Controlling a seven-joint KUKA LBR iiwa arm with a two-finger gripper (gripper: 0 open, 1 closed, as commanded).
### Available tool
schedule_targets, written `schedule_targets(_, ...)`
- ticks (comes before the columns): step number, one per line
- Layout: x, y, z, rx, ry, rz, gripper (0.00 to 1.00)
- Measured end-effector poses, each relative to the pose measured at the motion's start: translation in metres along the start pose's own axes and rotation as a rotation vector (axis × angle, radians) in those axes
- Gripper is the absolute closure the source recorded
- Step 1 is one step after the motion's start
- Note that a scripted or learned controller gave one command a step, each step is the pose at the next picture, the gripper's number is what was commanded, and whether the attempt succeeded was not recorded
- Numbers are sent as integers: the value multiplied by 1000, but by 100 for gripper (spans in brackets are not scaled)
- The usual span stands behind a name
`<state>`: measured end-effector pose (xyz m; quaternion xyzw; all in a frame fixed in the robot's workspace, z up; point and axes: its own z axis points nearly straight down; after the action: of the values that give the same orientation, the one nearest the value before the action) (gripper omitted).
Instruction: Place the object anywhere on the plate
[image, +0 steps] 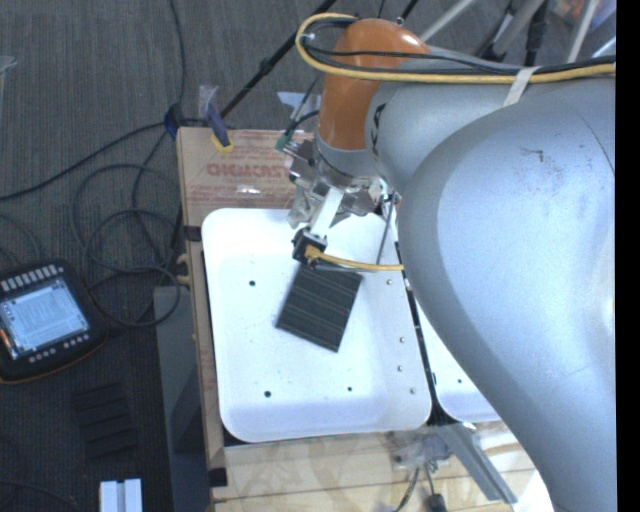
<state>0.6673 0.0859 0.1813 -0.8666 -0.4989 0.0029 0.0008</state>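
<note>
A dark ribbed rectangular plate (320, 308) lies flat and slightly turned in the middle of the left white bin (250, 350). My gripper (330, 210) hangs over the far edge of that bin, just behind and above the plate's far corner. The orange band of the arm rises directly above it. I see no separate loose object near the gripper or on the plate.
The grey arm covers most of the right bin (465, 400). A cardboard sheet (235, 170) lies behind the left bin. A teach pendant (40, 320) and cables rest on the floor at the left.
</note>
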Motion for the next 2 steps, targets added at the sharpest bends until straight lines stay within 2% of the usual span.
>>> schedule_targets(1,-98,36,-134,-3,-1,72,100)
schedule_targets(2,-27,-7,-36,1,0,-68,100)
